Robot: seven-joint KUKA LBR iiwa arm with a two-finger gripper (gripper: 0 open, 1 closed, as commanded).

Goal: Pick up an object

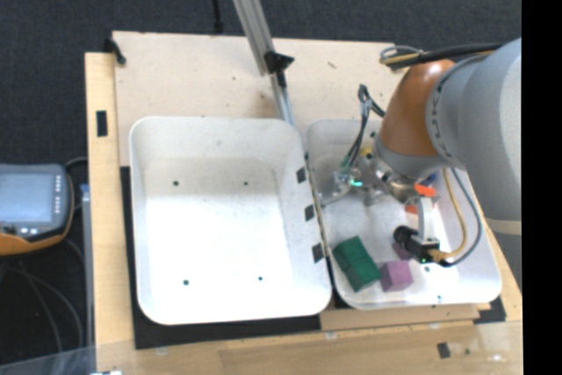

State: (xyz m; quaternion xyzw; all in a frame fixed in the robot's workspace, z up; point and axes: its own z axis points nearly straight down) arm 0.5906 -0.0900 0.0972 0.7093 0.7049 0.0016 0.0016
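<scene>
Green block (355, 262), purple block (396, 275) in right bin (465, 281)

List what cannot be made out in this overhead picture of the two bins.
- Gripper: blurred and partly under the arm's wrist; whether it is open or shut cannot be told.
- Right bin: its back and right part lie under the arm, so anything there is hidden.
- Small orange thing beside the wrist: too small to identify.
- Green block and purple block: plain, but surface detail is blurred.
</scene>
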